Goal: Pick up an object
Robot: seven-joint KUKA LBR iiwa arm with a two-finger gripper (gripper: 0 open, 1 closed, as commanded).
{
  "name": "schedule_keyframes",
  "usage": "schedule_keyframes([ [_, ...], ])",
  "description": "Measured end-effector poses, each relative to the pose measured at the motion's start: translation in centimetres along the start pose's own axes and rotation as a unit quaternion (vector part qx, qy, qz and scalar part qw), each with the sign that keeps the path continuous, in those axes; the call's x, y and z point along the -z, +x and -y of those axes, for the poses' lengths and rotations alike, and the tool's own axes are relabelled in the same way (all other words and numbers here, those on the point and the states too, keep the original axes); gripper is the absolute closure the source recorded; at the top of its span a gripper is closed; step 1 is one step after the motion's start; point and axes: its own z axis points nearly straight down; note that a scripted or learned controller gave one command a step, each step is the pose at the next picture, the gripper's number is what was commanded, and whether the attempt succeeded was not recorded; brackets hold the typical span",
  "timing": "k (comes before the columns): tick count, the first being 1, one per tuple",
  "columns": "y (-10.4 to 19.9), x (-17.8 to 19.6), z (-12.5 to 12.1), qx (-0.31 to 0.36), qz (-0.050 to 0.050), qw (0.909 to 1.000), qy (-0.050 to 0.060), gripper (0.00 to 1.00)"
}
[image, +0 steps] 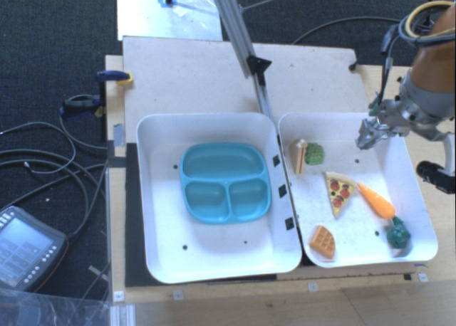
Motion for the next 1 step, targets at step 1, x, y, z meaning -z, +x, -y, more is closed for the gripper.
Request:
schedule_keyframes([
  [1, 5.2, -1.22, -1.78, 0.0, 0.0, 1.0, 0.001, 1.0],
])
